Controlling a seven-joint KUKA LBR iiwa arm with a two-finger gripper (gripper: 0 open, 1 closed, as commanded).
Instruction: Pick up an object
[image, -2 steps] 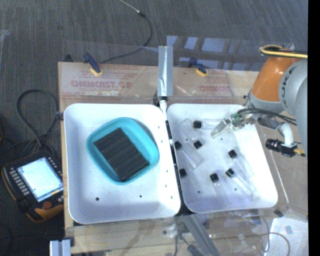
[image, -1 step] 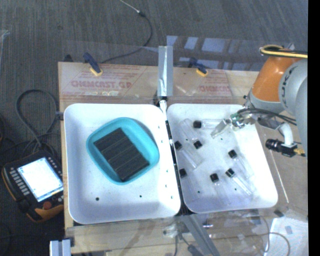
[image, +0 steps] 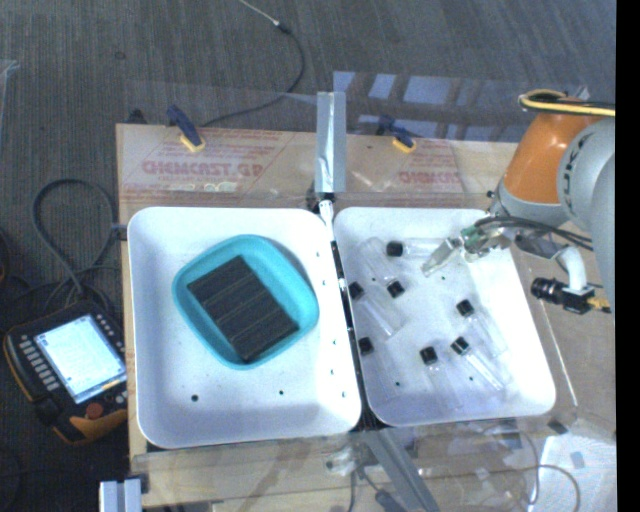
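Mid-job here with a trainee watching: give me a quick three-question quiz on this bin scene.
1. True or false: the blue bowl sits in the left bin.
2. Which bin is the gripper over? A) left B) right
3. What lies inside the bowl?

Key: 1 true. 2 B, the right bin, among small clear vials with black caps. 3 A dark ribbed rectangular block.

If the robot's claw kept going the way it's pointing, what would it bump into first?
The claw points left and slightly down across the right bin. Probably it would first meet the small black cap of a clear tube lying there, though depth is hard to judge from above.
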